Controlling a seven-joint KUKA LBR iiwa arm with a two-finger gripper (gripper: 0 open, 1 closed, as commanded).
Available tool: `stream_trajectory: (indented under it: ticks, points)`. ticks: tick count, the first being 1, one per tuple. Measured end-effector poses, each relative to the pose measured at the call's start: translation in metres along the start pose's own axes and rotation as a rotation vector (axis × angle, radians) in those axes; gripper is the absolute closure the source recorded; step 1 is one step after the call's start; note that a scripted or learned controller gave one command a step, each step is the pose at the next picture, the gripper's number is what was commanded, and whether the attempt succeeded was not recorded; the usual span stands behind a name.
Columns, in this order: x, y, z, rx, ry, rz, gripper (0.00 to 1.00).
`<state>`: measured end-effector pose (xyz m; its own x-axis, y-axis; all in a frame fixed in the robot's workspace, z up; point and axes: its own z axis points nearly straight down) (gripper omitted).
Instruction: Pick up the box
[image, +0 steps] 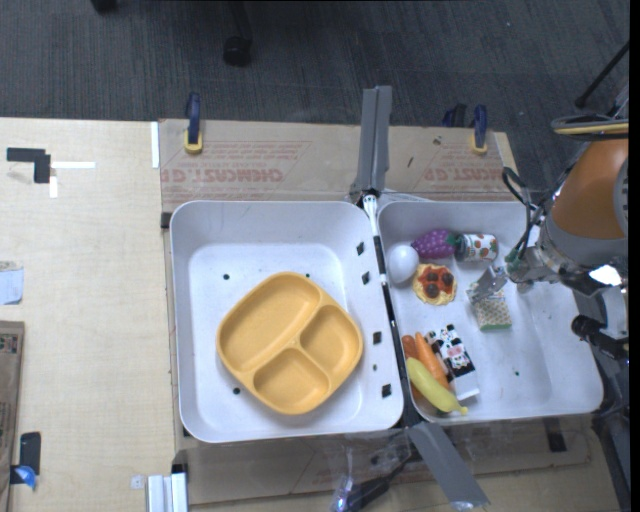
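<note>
The box (457, 361) is a small black-and-white carton lying in the right bin (545, 385), near its front left, beside a carrot (419, 352) and a banana (433, 388). My gripper (489, 287) hangs over the middle of the right bin, up and to the right of the box and apart from it. It sits just above a small speckled greenish block (493, 314). Nothing shows held in it. The arm's orange band (592, 190) is at the right edge.
At the back of the right bin lie a white ball (402, 263), purple grapes (433, 243), a small can (479, 246) and a round tart (435, 284). The left bin (200, 330) holds a yellow divided plate (289, 343).
</note>
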<state>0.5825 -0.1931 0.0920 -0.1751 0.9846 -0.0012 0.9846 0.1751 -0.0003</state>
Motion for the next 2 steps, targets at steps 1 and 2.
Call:
stream_trajectory:
  ticks: [1,2]
  points:
    - [-0.001,0.000,-0.009,-0.001,-0.001,0.001,1.00]
    - [0.033,-0.022,-0.121,0.000,0.000,0.019,1.00]
